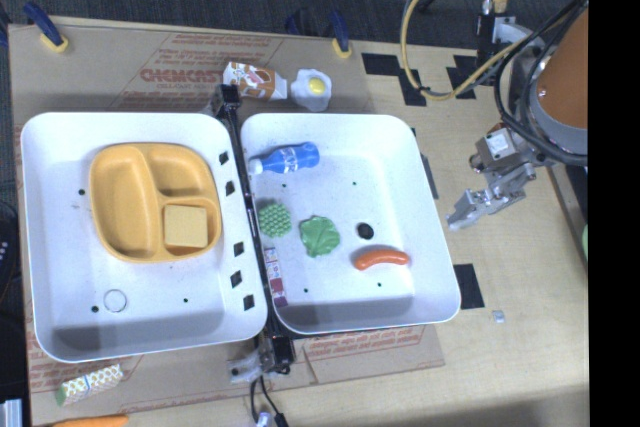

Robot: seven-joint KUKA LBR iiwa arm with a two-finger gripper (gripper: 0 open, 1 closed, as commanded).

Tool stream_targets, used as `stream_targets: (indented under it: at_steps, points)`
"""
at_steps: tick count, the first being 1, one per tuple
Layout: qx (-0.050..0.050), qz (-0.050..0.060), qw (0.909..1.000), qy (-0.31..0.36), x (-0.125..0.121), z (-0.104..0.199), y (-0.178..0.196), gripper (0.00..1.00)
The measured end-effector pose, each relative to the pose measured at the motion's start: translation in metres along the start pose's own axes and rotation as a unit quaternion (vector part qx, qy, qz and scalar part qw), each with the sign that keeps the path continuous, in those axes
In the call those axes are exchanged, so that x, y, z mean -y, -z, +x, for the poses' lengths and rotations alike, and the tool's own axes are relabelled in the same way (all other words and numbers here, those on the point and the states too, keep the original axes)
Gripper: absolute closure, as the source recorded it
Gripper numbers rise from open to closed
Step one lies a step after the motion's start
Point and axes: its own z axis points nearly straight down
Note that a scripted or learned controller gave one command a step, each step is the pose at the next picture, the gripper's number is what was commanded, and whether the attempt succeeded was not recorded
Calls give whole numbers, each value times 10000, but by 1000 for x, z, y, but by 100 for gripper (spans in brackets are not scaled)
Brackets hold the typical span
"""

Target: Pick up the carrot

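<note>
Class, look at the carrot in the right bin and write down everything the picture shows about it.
The carrot is a small orange piece, long and rounded at both ends, smooth and slightly shiny like plastic. It lies flat on the floor of the right bin, near the right front corner, its length running almost left to right. A small dark round thing sits just behind it, and a green leafy piece lies to its left; neither touches it. The hand is outside the bin, off to the right.

Red block print reading roughly "CHEMCAS…", partly blurred, on the flat brown cardboard sheet [150,65] under the two white bins; smaller red lines there and along its front edge unreadable.
</note>
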Motion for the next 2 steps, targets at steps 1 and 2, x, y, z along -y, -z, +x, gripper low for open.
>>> stream_targets:
  at_steps: [1, 2]
  points:
    - [3, -15, 9972, 754, -23, -7, 12, 100]
    - [-1, 1, 9743, 2251, -20, -37, 27, 100]
